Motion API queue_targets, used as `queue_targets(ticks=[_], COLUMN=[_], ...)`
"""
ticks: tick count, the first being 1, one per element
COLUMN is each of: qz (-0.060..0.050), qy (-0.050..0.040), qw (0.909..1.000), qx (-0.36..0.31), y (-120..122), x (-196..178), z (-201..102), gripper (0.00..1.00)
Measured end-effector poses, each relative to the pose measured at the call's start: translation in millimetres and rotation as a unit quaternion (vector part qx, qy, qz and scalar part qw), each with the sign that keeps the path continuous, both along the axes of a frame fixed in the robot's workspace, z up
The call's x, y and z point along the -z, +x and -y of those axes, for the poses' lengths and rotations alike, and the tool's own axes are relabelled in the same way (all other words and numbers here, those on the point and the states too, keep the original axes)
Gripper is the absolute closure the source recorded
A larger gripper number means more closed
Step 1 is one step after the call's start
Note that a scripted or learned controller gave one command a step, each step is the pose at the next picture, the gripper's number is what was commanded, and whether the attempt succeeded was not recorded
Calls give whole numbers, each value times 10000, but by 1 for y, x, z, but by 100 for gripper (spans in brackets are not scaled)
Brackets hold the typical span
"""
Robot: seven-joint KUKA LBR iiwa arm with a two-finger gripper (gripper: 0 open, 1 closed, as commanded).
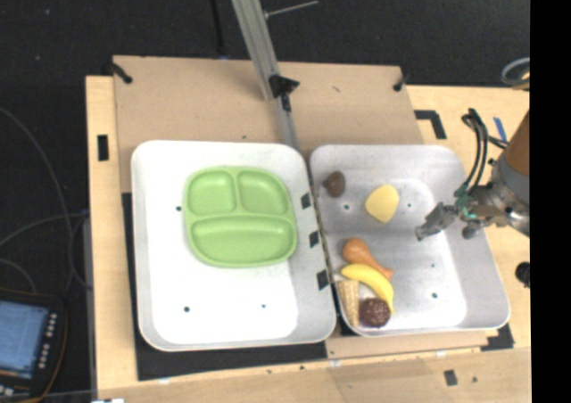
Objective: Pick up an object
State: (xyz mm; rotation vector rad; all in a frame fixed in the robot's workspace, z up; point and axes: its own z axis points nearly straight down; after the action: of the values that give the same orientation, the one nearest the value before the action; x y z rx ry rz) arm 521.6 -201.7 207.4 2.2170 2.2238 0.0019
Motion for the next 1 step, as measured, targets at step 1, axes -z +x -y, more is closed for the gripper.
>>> queue_targets(ticks=[1], qz=[2], qy=[1], qw=[10000], qx=[5], y=[0], x=[0], z=[0], gripper=[0])
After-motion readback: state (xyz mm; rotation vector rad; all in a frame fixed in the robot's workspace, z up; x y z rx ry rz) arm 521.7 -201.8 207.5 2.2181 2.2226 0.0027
